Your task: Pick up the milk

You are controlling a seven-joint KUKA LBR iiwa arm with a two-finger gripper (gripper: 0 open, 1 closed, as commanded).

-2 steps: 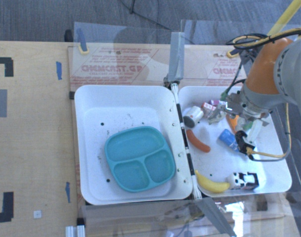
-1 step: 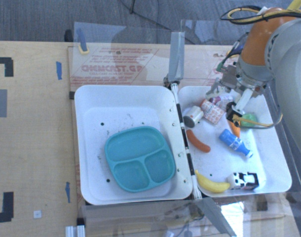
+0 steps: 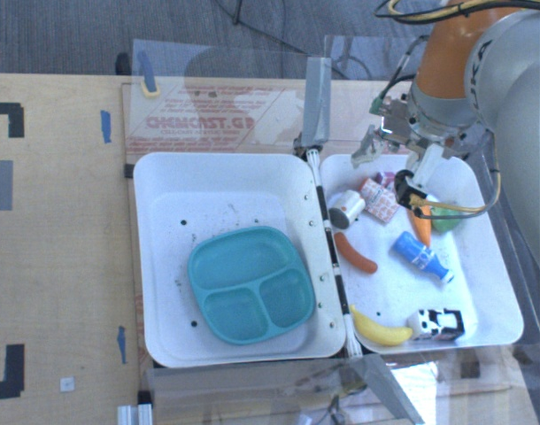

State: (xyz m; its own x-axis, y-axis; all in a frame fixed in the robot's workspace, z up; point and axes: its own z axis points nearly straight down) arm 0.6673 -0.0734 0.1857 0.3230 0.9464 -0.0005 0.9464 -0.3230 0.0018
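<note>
Bench (image 3: pixel 49 264): flat pale wood-coloured board with small dark and blue tape marks along its left part.
Left bin (image 3: pixel 155 180): shallow white plastic tray with rounded corners and a smooth floor speckled with a few dark spots.
Plate (image 3: pixel 250 283): teal plastic, rounded rectangle, divided into three compartments; lies tilted in the near half of the left bin.
Right bin (image 3: pixel 491 312): matching white tray, touching the left bin along the shared rim.
Milk (image 3: pixel 438 323): small carton with black-and-white cow-patch print; lies on its side in the near right corner of the right bin, just beside the banana's tip, well apart from the gripper.
Banana (image 3: pixel 379 328): yellow, curved, smooth; at the near edge of the right bin.
Sausage (image 3: pixel 355 253): glossy red-orange, elongated; near the shared rim.
Blue bottle (image 3: pixel 420 256): cylindrical, lying on its side mid-bin.
Can (image 3: pixel 347 209): silvery metal cylinder on its side, beside a pink patterned packet (image 3: pixel 378 197).
Carrot (image 3: pixel 420 224): orange, tapered, with a green item (image 3: pixel 446 219) just beside it.
Arm (image 3: pixel 509 69): grey shell with an orange band.
Gripper (image 3: pixel 406 162): over the far part of the right bin; fingers apart, nothing between them.
</note>
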